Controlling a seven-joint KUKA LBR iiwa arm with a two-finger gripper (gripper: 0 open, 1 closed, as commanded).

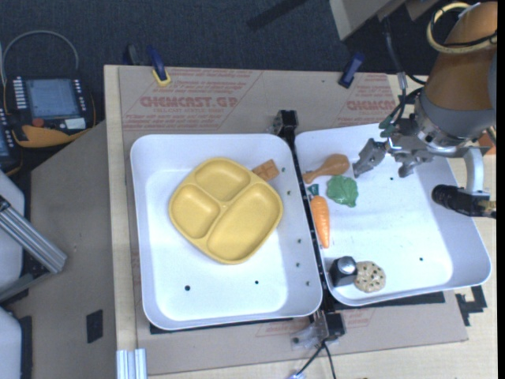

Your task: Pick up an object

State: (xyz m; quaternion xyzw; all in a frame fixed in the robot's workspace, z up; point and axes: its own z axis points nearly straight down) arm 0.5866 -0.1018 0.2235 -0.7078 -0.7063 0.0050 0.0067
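The right bin (442,243) holds a tan drumstick (330,166), a green leafy piece (342,190), an orange carrot (319,220), a cookie (369,276) and a small black and grey object (343,269). My gripper (388,163) hangs over the upper part of this bin, just right of the drumstick and the green piece. Its fingers stand open and apart, with nothing between them. One finger (367,159) is close to the drumstick's thick end.
The left bin (158,235) carries a yellow divided plate (226,209) with a small brown block (267,169) at its upper right rim. A black post (286,122) stands between the bins at the back. The arm's black fitting (461,200) overhangs the right bin's right side.
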